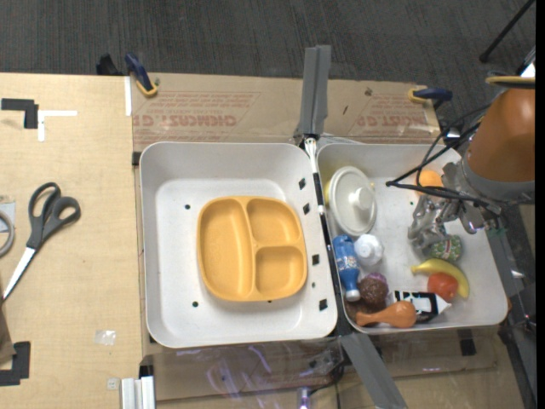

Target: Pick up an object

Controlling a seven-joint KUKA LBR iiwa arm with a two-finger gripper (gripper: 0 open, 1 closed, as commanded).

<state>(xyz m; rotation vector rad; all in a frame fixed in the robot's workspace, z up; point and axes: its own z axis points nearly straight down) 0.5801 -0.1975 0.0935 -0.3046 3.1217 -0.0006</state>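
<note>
Over the right bin [490, 309], the hand [428, 225] hangs above a green object [444, 247]; its opening cannot be told.

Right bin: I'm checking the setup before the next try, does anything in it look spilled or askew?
Nothing looks spilled. The blue bottle with a white cap lies on its side against the right white bin's left wall, and the small items crowd the near end beside the round white lidded bowl.
</note>
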